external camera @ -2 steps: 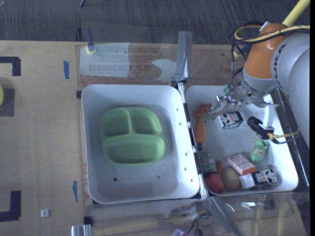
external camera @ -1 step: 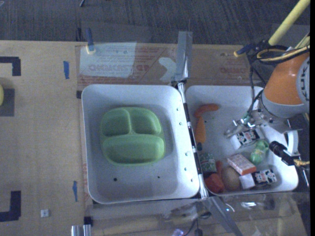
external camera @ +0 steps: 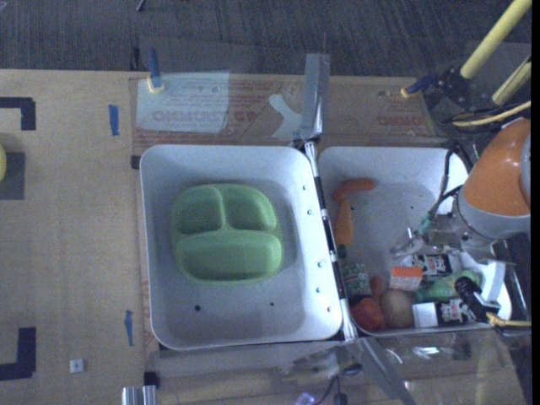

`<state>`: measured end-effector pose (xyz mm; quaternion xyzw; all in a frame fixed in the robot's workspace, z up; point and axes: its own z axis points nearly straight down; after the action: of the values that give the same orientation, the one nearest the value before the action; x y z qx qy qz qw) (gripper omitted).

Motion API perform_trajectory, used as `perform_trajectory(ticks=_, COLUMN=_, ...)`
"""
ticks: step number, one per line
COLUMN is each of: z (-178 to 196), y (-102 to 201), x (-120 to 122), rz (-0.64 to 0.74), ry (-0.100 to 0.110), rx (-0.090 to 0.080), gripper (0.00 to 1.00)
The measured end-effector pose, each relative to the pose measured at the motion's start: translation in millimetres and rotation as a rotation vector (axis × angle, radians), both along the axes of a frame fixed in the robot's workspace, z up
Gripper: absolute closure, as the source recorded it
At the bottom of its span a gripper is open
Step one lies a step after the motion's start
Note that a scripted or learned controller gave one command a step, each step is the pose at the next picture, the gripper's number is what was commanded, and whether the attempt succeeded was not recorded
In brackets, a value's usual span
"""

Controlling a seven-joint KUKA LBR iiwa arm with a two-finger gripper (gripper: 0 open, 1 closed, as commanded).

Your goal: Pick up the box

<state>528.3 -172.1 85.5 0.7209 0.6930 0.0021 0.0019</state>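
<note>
Wooden bench top (external camera: 67, 251) with blue tape marks carries two white bins side by side, and dark carpet lies at the 12 o'clock edge. At 9 o'clock from the centre, the left bin (external camera: 160, 310) holds a green divided plate (external camera: 226, 232). The right bin (external camera: 380, 171) has an orange carrot-like toy (external camera: 345, 209) near its 11 o'clock part, and a crowded heap at its 6 o'clock side: a red round thing (external camera: 368, 313), a brown one (external camera: 396, 306) and a green piece (external camera: 439, 289). The box (external camera: 446, 312) lies flat at 5 o'clock in this bin; it looks small, white, with dark print and some red, touching the brown and green things. The gripper (external camera: 422, 241) is low over the heap, at about 11 o'clock from the box and near it. I cannot tell from the blurred metal parts how its grip stands, and nothing is clearly held. I think the risk is that it closes on a neighbour, or pushes the box against the wall, because everything is packed so tight.
</note>
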Motion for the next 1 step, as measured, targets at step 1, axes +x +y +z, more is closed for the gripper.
perform_trajectory(ticks=1, z=8.0, y=-0.6, x=1.2, rz=0.001, ry=0.0, rx=0.0, gripper=1.0)
